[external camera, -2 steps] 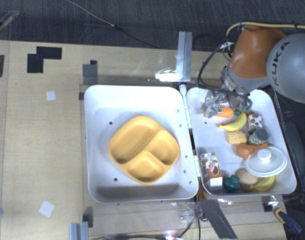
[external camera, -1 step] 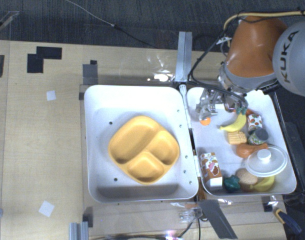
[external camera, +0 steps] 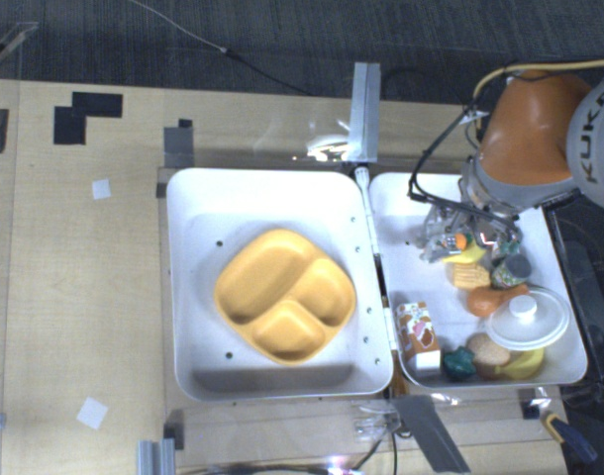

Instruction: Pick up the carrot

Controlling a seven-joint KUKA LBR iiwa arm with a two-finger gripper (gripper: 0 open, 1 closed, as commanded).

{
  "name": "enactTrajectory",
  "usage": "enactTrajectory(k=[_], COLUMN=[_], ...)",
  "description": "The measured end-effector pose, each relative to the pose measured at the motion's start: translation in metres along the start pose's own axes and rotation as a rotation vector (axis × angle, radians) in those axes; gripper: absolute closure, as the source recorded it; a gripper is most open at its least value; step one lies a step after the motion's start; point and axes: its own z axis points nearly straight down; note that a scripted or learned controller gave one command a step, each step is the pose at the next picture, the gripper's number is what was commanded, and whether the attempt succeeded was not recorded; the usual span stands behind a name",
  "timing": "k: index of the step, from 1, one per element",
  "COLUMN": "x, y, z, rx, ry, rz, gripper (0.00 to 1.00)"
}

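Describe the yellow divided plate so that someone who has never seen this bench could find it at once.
Of the two white bins, take the left bin, the one away from the arm. The yellow plate lies near its middle, rounded and split into three shallow compartments. It is far larger than any of the small food items crowded in the right bin, and nothing else lies beside it.

A pale wooden bench (external camera: pixel 74 295) fills most of the frame, its top lit evenly with a bright glare near the upper middle. Along the top runs dark grey carpet (external camera: pixel 233 18), crossed by a thin cable (external camera: pixel 173 23) slanting from upper left toward the centre. Black markers (external camera: pixel 84 115) sit on the bench at upper left. Small white paper squares (external camera: pixel 102 189) lie at left and lower left. A grey metal post (external camera: pixel 365 107) stands at upper middle.
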Motion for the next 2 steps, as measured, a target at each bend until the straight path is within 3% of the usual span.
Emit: enactTrajectory(k=[1,2], x=[-0.044,0.042], y=[0.017,0.010], z=[-0.072,0.049], rx=[-0.001,0.000], ry=[-0.009,-0.010], rz=[0.220,0.127], gripper=[1.00,1.00])
